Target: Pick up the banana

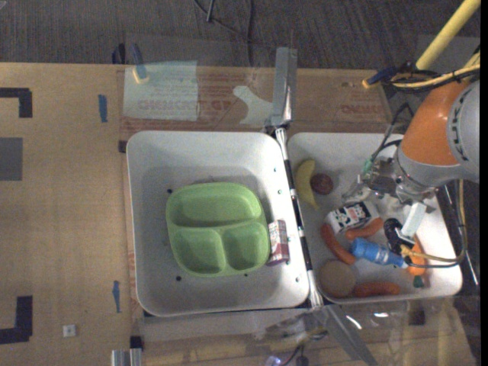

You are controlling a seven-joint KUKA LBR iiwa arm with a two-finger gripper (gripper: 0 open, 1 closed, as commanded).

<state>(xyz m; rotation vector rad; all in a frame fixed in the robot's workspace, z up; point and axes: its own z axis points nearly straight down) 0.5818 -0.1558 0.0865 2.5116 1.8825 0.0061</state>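
Currently the banana [306, 183] lies against the right bin's [450, 280] left wall — reachable from above; the hand [374, 180] hovers nearby, its state cannot be told.

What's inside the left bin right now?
The left bin holds a green divided tray and a small carton beside it. Whatever lies under the tray is covered.

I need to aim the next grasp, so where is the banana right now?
The banana lies in the right bin, against its left wall near the far corner, just left of a small dark round fruit.
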